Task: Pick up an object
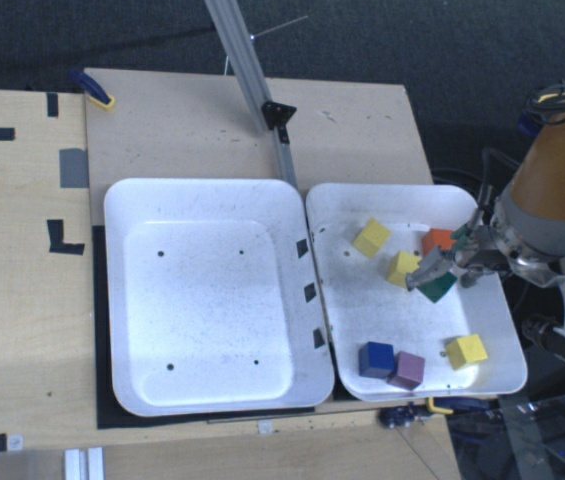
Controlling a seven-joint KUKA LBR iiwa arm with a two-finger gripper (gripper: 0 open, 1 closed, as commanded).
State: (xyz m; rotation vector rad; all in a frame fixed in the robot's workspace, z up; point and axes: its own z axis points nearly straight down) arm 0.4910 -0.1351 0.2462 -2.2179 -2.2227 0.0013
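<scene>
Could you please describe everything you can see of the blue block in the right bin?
The blue block is a small, solid-looking cube with a matte, deep blue surface. It sits flat on the floor of the right bin, close to the near wall and toward the bin's left side. A purple block stands right beside it, seemingly touching. It lies well apart from the end effector, which is up among the other blocks.
</scene>
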